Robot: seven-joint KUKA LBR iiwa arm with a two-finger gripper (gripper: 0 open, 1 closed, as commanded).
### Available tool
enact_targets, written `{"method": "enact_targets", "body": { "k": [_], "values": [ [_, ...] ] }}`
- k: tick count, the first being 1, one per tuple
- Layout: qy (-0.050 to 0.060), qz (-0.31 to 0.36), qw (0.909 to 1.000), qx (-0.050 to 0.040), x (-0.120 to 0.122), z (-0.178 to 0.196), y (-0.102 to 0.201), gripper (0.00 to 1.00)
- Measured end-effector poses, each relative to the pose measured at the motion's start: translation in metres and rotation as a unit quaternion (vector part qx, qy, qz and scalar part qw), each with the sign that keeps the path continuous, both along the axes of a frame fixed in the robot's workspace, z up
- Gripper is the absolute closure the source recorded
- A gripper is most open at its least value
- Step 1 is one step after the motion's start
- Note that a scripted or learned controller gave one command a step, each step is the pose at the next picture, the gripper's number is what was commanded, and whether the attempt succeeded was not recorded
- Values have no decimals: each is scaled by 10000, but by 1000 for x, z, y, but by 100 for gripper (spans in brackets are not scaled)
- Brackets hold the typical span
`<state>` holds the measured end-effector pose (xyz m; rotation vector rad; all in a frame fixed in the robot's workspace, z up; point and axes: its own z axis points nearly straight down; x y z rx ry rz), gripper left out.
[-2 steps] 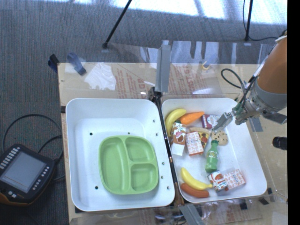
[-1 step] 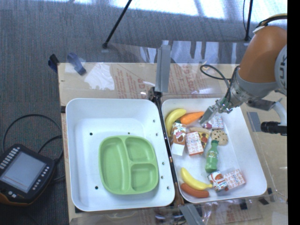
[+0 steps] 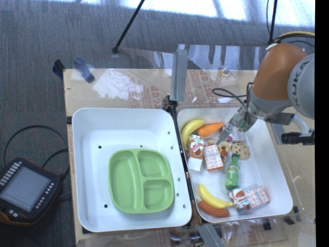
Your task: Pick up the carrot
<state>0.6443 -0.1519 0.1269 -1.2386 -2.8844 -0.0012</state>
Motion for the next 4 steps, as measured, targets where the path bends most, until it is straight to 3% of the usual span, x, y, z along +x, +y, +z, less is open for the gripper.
{"method": "enact_targets", "body": {
  "k": [1,2,3,4],
  "values": [
    [-22,386,9993,-6,-6,82,-62,0],
    [-9,1371,9906,3,-13,7,-10,0],
    [-3,384,9993,1,-42,9,0,0],
    [-17,1251,9921,-2,-8,31,2,0]
  ]
}}
